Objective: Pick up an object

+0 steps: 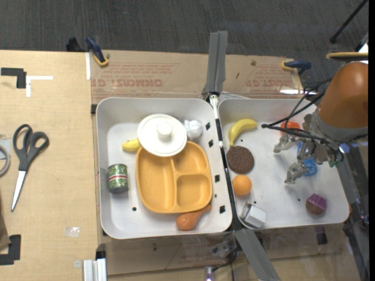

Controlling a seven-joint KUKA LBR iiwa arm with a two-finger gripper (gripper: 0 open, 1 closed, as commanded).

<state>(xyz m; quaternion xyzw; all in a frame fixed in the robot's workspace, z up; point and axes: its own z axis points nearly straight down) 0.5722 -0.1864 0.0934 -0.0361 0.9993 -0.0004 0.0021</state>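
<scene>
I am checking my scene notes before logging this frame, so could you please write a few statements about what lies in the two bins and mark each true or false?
1. The orange divided tray lies in the left bin. True.
2. The scissors lie inside the right bin. False: they lie on the bench, left of both bins.
3. The banana lies in the right bin. True.
4. The white lid rests beside the purple object. False: it sits at the tray's far edge; the purple object is in the right bin.
5. The gripper is over the right bin. True.
</scene>
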